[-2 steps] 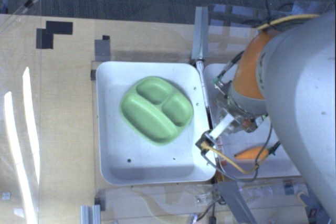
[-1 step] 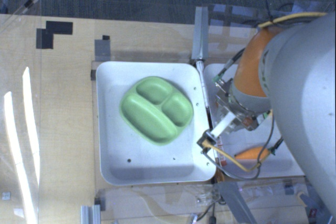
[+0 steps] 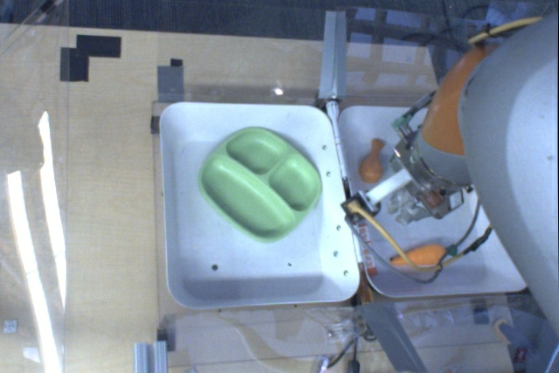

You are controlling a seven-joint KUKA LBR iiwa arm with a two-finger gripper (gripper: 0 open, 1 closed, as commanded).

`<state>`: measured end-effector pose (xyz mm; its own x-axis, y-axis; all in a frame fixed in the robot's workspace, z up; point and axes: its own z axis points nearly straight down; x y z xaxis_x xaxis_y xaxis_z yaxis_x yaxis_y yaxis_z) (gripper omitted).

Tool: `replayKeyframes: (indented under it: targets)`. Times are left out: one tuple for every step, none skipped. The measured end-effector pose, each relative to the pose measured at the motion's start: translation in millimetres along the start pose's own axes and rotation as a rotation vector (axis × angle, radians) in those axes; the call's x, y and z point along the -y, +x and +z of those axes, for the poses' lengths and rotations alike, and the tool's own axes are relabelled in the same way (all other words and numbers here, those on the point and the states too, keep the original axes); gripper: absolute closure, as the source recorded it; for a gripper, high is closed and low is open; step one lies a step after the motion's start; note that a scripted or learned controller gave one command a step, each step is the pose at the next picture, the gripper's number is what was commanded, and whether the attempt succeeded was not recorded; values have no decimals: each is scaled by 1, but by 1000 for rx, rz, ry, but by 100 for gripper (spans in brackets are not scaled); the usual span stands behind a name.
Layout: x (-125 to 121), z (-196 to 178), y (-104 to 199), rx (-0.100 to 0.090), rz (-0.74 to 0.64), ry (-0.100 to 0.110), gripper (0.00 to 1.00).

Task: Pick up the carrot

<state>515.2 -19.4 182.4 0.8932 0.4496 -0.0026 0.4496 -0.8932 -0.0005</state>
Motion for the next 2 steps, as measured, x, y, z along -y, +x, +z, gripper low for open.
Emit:
replayKeyframes:
  targets:
    - [45,0,6,-1,259,0,100]
    - [24,0,67,-1,263,1,100]
